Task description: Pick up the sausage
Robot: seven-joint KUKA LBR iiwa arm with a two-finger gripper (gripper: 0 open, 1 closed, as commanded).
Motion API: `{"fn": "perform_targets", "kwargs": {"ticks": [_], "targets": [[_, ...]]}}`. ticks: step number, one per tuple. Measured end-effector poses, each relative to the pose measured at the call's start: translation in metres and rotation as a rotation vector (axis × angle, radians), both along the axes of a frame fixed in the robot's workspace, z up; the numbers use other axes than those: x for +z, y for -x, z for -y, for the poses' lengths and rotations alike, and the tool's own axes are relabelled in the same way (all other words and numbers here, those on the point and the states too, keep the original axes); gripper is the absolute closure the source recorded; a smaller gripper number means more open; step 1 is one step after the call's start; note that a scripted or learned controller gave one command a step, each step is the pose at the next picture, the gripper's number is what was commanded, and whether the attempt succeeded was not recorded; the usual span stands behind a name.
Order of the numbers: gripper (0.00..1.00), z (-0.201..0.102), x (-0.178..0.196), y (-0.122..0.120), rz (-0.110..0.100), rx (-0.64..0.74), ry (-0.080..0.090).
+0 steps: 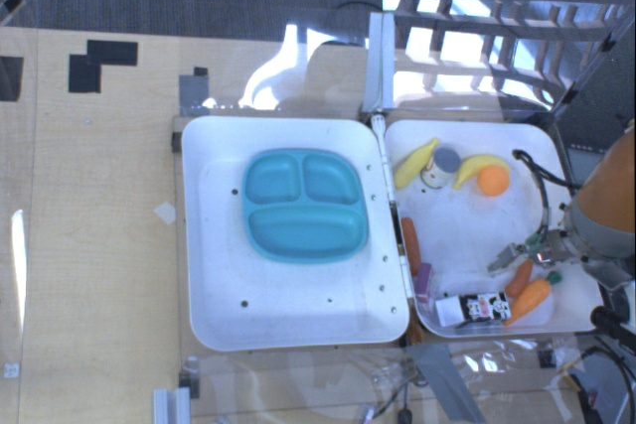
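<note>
The sausage (408,241), a slim reddish-brown stick, lies along the left wall of the right bin (467,213), pointing front to back. My gripper (517,259) hangs low over the right part of that bin, well to the right of the sausage and just above two carrots (530,296). Nothing shows in its grip. The arm's orange band (608,194) enters from the right edge.
The left bin (214,313) holds a blue divided plate (303,206). Also in the right bin are two bananas (415,164), an orange (492,180), a grey round piece (446,160), a purple item (423,279) and a small carton (473,310) at the front.
</note>
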State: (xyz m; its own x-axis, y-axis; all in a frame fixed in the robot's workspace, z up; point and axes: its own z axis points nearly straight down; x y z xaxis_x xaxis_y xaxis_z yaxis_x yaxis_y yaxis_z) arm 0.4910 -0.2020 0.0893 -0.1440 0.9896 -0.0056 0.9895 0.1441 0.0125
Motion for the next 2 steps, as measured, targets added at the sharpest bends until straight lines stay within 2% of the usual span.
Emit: {"fn": "perform_targets", "kwargs": {"ticks": [1, 2], "targets": [[1.0, -0.001, 0.012, -0.003, 0.007, 0.004, -0.001], [1.0, -0.129, 0.116, 0.002, -0.007, -0.052, -0.004]]}}
